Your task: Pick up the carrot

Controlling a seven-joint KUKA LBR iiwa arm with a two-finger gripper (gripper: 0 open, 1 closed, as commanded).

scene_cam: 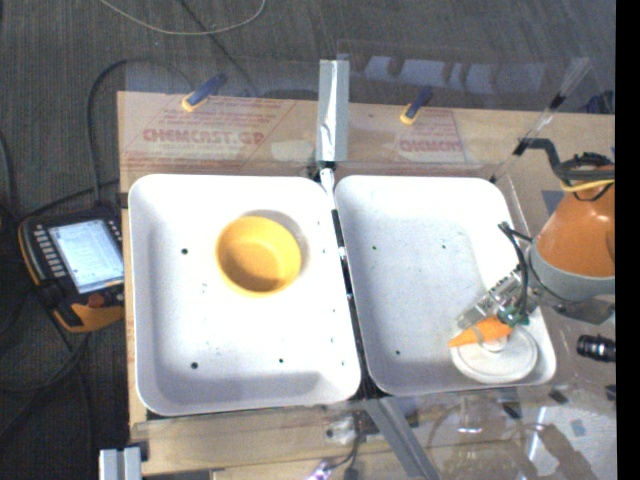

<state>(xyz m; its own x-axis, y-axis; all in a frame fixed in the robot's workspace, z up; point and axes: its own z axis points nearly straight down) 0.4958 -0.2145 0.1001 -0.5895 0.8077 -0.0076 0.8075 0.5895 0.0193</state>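
The carrot (477, 334) is a small orange piece in the right bin (420, 238), near its front right corner. It lies partly over the rim of a flat white round dish (497, 360). My gripper (498, 306) hangs right over the carrot's right end, reaching in from the right under the grey wrist and orange band (580, 233). The gripper's metal parts cover the carrot's upper edge, and I cannot make out whether they touch it.
A yellow bowl (260, 253) sits in the left bin (170, 298), toward its back centre. A metal post (332, 113) stands behind the seam between the bins. A teach pendant (80, 258) lies off the bench at the left.
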